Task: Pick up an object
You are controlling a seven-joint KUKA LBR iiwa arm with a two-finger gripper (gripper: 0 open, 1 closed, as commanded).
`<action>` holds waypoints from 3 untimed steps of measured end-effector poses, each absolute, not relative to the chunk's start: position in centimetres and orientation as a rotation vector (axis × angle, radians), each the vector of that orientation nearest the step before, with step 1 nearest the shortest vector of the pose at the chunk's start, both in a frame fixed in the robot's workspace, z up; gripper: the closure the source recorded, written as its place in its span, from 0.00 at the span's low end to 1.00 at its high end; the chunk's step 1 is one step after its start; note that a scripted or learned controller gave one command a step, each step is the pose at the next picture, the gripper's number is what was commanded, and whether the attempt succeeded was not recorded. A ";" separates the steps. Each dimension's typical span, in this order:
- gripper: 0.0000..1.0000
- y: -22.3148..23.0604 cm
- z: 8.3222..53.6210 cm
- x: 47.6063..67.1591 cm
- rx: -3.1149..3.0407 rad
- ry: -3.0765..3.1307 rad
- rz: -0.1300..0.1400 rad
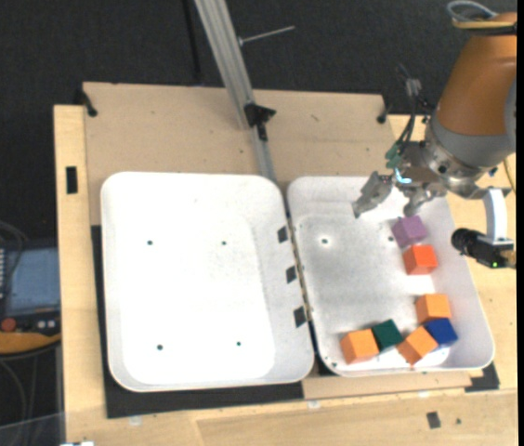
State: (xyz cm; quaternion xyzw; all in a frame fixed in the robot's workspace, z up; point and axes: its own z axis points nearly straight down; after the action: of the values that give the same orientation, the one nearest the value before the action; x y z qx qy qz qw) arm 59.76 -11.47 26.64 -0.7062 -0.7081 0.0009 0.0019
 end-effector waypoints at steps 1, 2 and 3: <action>0.00 -11.5 26.9 59.8 -2.219 -2.223 -0.002; 0.00 -11.3 20.6 60.0 -2.224 -2.215 0.008; 0.00 -11.7 14.4 60.1 -2.224 -2.215 0.009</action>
State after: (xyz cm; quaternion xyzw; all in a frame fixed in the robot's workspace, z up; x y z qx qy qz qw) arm 60.11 -11.65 14.35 -0.7085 -0.7057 0.0027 0.0011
